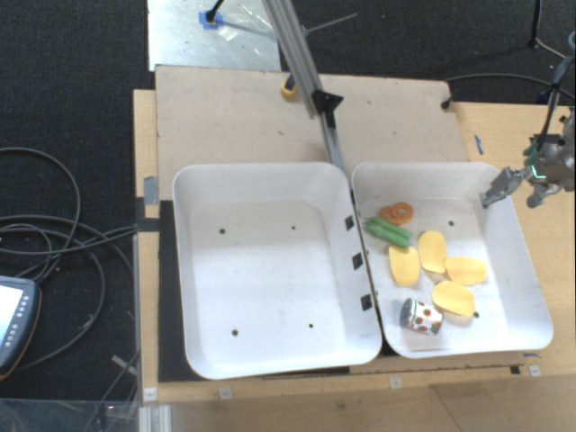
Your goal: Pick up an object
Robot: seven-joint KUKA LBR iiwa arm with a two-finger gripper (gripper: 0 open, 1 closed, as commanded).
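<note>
Spread apart with nothing between them, the two fingers of the gripper (515, 192) hang at the far right of the camera view, over the upper right rim of the right bin (517, 268): one grey finger angles down toward the bin's edge and the other sits just to its right. Behind them only a small grey part of the arm's wrist shows, at the picture's right edge. Two shallow white bins sit side by side on a pale wooden bench (234, 115). All the objects lie in the right bin, well apart from the gripper, grouped in its left and middle part. Nearest the top is a small orange-red round piece (396, 212), and just below it, touching or nearly touching, lies a green pod-shaped piece (389, 233). Below these are four flat yellow oval pieces (433, 271), close together and partly overlapping. At the bottom of the group a small white cup with red dots (420, 316) lies on its side, just beside the lowest yellow piece. The left bin (193, 268) sits against the right bin's left wall. A grey metal pole (292, 43) slants across the bench from the top of the picture down to where the two bins meet.
</note>
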